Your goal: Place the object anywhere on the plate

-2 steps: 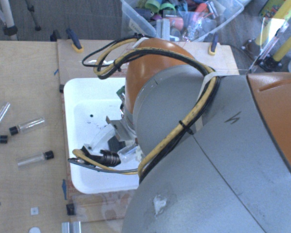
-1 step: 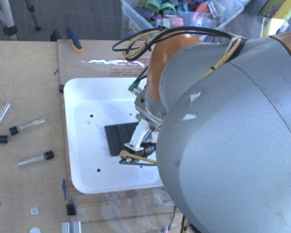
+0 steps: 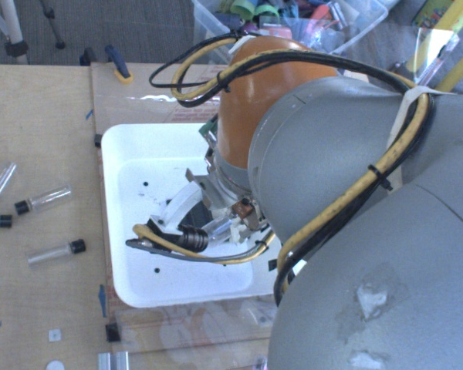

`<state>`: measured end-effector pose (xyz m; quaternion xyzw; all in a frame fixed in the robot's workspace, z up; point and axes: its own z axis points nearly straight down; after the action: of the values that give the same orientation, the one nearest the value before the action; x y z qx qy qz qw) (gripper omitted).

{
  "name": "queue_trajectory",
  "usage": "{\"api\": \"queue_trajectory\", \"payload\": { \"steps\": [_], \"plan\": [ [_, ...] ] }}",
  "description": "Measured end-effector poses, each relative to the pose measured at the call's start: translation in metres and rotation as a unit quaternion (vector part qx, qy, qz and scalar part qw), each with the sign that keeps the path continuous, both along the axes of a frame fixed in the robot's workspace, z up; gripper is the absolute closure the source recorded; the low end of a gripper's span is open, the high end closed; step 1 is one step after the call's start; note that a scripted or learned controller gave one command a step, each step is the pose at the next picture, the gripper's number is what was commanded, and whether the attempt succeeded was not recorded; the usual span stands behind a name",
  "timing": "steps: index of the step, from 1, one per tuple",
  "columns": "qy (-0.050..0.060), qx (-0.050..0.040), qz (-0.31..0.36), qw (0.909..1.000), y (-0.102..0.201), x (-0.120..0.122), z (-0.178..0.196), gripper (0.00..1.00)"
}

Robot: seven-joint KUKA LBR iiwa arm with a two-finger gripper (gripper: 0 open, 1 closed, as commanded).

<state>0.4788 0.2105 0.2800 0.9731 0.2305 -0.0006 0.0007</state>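
reaching low into the white bin [image 3: 123, 199], arm [image 3: 324, 153] bent over it

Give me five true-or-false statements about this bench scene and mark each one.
1. The arm reaches over a white bin. True.
2. The band above the wrist is blue. False: the band is orange.
3. Clear vials lie on the bench left of the bin. True.
4. The vials stand inside the bin. False: they lie outside it, on the wood.
5. A clear tub of colourful items sits at the top. True.
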Motion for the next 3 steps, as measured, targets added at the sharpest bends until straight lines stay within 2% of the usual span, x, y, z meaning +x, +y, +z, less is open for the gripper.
{"api": "queue_trajectory", "payload": {
  "steps": [1, 2, 3],
  "plan": [
    [0.003, 0.0, 0.047, 0.9989, 0.014, 0.055, -0.075, 1.0],
    [0.002, 0.0002, 0.137, 0.9905, 0.015, 0.115, -0.12, 1.0],
    [0.0, 0.0, 0.369, 0.9295, 0.014, 0.161, -0.194, 1.0]
  ]
}}
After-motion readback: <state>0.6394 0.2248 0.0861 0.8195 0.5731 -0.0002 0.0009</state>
